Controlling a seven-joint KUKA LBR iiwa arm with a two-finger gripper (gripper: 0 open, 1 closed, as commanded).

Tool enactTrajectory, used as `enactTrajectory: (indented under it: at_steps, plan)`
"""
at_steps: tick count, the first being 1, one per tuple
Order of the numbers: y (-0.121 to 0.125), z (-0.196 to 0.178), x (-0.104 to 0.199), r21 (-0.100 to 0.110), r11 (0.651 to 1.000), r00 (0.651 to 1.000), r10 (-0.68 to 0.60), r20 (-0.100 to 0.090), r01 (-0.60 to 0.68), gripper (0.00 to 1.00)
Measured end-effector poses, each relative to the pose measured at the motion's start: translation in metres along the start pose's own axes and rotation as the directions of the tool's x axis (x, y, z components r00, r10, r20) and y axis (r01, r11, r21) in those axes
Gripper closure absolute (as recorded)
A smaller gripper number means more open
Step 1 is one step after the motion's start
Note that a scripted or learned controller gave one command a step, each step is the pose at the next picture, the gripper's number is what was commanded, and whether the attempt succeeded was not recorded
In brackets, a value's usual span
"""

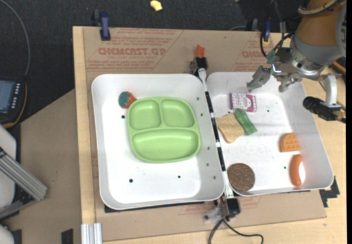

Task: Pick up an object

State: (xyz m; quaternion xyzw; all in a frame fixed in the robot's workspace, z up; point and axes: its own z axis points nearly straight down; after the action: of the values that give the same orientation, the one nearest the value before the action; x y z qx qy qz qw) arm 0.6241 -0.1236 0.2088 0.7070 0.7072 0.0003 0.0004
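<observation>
My gripper (271,81) hangs over the far edge of the right bin (313,127), open, with its fingers spread and nothing between them. Just below and left of it lies a small pink and white packet (243,101). A green pickle-like piece (245,121) leans on a tan bread slice (227,128) near the bin's left wall. An orange waffle piece (289,142) and an orange sausage (296,170) lie at the right. Close to the front left corner sits a round brown patty (241,176).
The left bin (110,160) holds a green divided plate (163,128) and a small red and green object (127,99) at its far left. A divider rail (212,122) runs between the bins. Blue clamps (103,24) sit on the board's far edge.
</observation>
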Motion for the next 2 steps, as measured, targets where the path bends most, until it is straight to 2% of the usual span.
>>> enactTrajectory:
  at_steps: [1,2]
  plan:
    - [-0.015,0.074,-0.004,0.008,1.000,1.000,0.001,-0.002,-0.001,0.00]
    - [-0.019,0.126,0.008,0.000,1.000,1.000,0.001,-0.001,-0.001,0.00]
